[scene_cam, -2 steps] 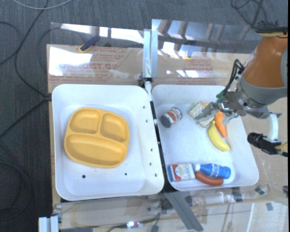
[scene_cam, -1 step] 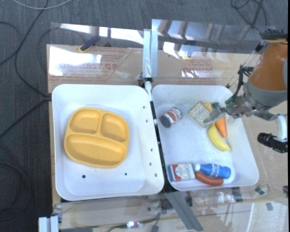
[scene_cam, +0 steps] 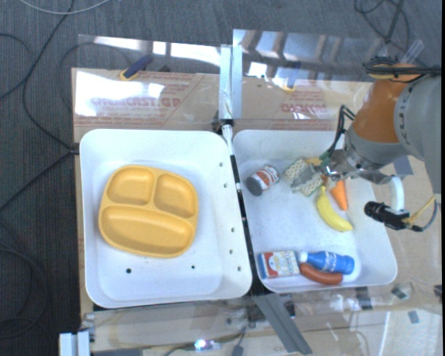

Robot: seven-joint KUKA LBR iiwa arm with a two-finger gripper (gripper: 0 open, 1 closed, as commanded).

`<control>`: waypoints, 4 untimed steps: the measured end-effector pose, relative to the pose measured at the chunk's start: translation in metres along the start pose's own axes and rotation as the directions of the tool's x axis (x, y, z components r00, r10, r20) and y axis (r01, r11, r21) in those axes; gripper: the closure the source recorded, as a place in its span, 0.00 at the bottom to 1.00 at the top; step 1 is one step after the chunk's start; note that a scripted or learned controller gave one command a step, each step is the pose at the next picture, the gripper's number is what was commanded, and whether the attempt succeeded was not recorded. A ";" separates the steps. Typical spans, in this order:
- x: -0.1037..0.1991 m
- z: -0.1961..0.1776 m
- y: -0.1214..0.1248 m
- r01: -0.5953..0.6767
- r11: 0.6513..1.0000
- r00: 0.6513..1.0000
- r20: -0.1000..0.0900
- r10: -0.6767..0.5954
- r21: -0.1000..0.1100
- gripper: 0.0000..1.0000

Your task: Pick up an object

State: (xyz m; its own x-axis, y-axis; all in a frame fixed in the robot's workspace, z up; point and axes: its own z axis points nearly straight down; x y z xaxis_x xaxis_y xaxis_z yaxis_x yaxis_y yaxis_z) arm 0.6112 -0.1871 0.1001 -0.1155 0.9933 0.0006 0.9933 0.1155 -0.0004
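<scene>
Our pincer [scene_cam: 328,170], its state impossible to tell, hovers among crowded banana [scene_cam: 333,213], carrot [scene_cam: 340,193] and sponge [scene_cam: 302,176]; we risk nudging neighbours.

The arm [scene_cam: 419,121] is a thick, rounded tube of smooth grey metal with a matt sheen. Above the wrist runs a broad orange band [scene_cam: 378,110], brighter on top and shaded brown underneath. Below the band sits a grey wrist flange [scene_cam: 371,154] with a darker rim. Thin black cables [scene_cam: 343,128] loop along its side. A white curved bracket [scene_cam: 397,195] hangs off the wrist and carries a small black cylinder [scene_cam: 382,213] with a yellow wire at its end. The gripper [scene_cam: 328,170] is small and dark with orange touches.
</scene>
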 end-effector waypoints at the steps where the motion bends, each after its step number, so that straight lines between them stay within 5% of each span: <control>1: -0.008 0.004 -0.032 0.007 1.000 1.000 -0.011 -0.007 -0.030 0.00; 2: -0.014 -0.005 -0.033 0.003 1.000 1.000 0.005 -0.003 -0.030 1.00; 3: 0.047 -0.086 -0.051 -0.050 0.999 0.999 0.001 0.050 0.001 1.00; 4: 0.047 -0.085 -0.052 -0.050 0.999 0.999 0.001 0.050 0.002 0.00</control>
State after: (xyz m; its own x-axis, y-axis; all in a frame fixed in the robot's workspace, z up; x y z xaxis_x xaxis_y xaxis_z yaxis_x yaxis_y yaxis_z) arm 0.5546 -0.1459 0.1855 -0.0659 0.9978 0.0001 0.9978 0.0659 -0.0020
